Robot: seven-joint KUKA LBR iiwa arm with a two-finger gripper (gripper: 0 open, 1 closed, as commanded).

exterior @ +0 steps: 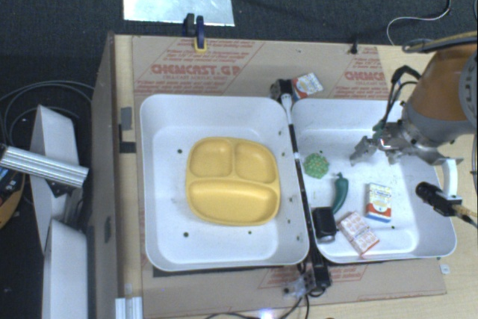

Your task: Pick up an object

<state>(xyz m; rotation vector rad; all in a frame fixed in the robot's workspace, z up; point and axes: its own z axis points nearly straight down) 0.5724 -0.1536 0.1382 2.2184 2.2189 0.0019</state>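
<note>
Arm poised over the right bin, with several small things to choose from.

The grey metal two-finger tool (367, 150) hangs over the right shallow white plastic bin (418, 246), its fingers apart with nothing between them. Nearest it, toward the central divider, lie a round green knobbly ball (317, 165) and a dark green pepper-shaped toy (340, 191); a small white carton with red and blue print (379, 202) and a pink patterned box (358, 231) sit farther toward the bin's front wall. The risk, judging from this, is a miss: the ball could roll away, the flat cartons offer little to pinch, and crowded neighbours may get nudged. The yellow divided plastic tray (231, 181) occupies the left bin (160, 160); brown printed cardboard (224, 60) covers the desk, dark carpet beyond.
</note>
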